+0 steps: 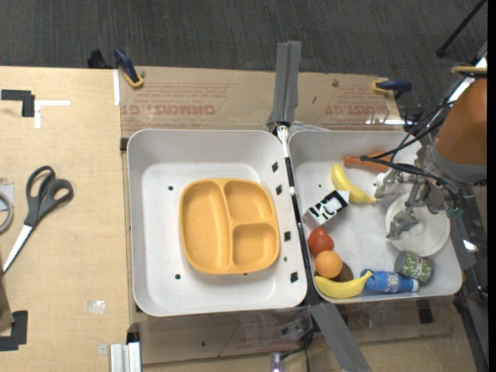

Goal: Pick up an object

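Two shallow white plastic bins sit side by side on a pale wooden bench (62, 285). The left bin (147, 208) holds a smooth orange plastic plate (229, 225) with three compartments and rounded corners. The right bin (364, 262) holds a small curved yellow banana (345, 184), a black-and-white box (326, 207), a glossy red tomato (320, 240), a round orange fruit (328, 264), a larger yellow banana (341, 286), a blue bottle lying on its side (387, 283), a green patterned can (415, 267), a round white dish (426, 235) and a thin orange-handled tool (368, 161), partly hidden by cables. The metallic two-finger gripper (403, 222) hangs over the dish; its fingers blur against the white surface, so their spread cannot be told. Grey-handled scissors (39, 200) lie on the bench, well apart from the bins.
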Controlling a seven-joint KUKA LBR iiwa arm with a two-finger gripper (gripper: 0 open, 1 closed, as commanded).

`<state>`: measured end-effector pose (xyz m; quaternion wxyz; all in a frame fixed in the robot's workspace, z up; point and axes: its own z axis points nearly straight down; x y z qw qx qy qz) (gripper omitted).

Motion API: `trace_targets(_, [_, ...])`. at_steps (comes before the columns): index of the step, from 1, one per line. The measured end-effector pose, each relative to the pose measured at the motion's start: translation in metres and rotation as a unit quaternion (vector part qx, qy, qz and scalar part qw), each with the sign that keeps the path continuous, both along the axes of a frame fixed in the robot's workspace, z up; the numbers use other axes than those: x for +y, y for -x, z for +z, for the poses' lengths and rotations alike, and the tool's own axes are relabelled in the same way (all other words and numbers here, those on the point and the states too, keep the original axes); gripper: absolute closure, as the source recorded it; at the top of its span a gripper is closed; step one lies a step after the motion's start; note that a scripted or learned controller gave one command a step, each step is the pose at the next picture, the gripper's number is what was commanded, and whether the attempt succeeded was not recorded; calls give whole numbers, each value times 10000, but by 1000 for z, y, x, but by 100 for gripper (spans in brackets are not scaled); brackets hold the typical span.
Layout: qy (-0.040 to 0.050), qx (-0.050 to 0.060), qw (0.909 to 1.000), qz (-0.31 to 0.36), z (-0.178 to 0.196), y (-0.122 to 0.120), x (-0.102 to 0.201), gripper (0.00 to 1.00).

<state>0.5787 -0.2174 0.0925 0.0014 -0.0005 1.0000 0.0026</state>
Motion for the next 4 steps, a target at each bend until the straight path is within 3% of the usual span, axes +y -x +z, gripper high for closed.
trace_targets(1, [25,-22,9999,-107,1,-57,51,0])
trace_targets(2, [27,-17,9990,-455,1,-64,108,0])
trace_targets(3, [25,2,9932,-1162,0,-35,122,0])
trace_targets(4, [31,-26,9933,-1152,11,-37,123,100])
